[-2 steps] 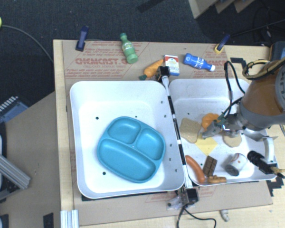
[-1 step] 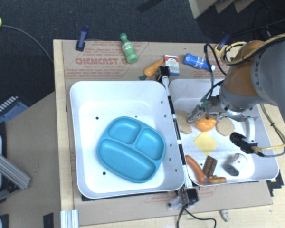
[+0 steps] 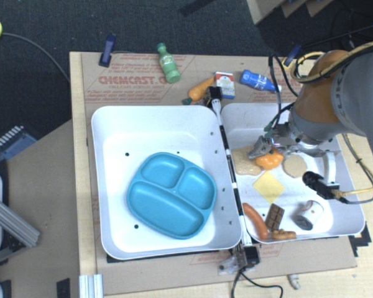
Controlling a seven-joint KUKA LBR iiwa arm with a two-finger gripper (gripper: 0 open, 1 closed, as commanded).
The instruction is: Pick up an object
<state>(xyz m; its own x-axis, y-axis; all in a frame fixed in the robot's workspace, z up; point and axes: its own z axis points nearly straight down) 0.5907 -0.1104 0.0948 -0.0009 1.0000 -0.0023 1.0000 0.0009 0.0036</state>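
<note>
Two white bins side by side on a bench, seen from above at a slant. Left bin (image 3: 112, 135): one blue divided plate (image 3: 171, 194), lying flat near the middle. Right bin (image 3: 248, 113): orange piece (image 3: 271, 161) near the centre, touching the gripper (image 3: 265, 148); just beside it a tan round disc (image 3: 294, 166); below, a yellow square slice (image 3: 269, 185); along the near edge a red sausage (image 3: 255, 220), a brown bar (image 3: 274, 216), and a grey-and-white object (image 3: 307, 214). Grey arm (image 3: 342, 98) entering from the right, wrist low over the right bin. Finger opening: cannot tell. Beyond the bins on the board: green bottle (image 3: 168, 63), blue bottle (image 3: 258, 80), small carton (image 3: 224, 84).
</note>
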